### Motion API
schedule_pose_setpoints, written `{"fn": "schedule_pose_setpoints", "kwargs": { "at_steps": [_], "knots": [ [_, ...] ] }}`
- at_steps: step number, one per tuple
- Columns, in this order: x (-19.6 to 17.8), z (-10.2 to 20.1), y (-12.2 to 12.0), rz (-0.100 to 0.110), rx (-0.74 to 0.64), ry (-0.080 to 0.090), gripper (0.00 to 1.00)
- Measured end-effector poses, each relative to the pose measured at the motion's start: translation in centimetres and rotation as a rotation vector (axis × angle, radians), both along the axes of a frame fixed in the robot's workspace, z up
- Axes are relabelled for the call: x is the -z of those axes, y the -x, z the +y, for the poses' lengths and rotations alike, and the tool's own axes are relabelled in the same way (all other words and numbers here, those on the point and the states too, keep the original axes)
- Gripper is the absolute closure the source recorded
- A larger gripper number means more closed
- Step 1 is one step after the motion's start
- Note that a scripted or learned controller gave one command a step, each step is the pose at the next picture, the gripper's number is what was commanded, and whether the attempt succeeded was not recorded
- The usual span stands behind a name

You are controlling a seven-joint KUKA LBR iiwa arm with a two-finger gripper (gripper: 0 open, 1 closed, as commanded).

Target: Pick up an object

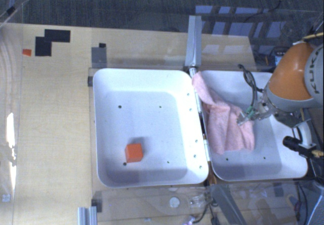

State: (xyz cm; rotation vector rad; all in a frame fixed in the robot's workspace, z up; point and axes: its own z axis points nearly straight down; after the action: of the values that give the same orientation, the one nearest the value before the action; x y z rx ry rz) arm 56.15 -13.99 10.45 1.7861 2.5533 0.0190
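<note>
A pink cloth (223,118) lies crumpled in the right bin (283,168), draped up over the rim between the two bins. An orange block (134,152) sits on the floor of the left bin (152,82), toward its front left. My gripper (248,116) hangs from the grey arm with the orange band (293,80) and is down at the cloth's right edge, touching or just above the fabric. The fingertips are small and partly lost against the cloth.
The ridge between the bins (202,133) runs under the cloth. A metal post (194,42) stands behind the bins. The arm's body and cables (304,143) crowd the right side of the right bin. Black and orange markers (48,42) lie on the bench at far left.
</note>
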Motion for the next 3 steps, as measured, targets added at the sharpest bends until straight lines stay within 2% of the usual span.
{"fn": "schedule_pose_setpoints", "kwargs": {
  "at_steps": [1,2,3],
  "knots": [
    [1.3,0.3,-3.0,0.013,-0.129,0.002,1.00],
    [1.4,0.4,-3.0,0.014,-0.129,0.001,0.00],
    [1.4,1.9,1.8,0.011,-0.169,0.001,0.00]
  ]
}}
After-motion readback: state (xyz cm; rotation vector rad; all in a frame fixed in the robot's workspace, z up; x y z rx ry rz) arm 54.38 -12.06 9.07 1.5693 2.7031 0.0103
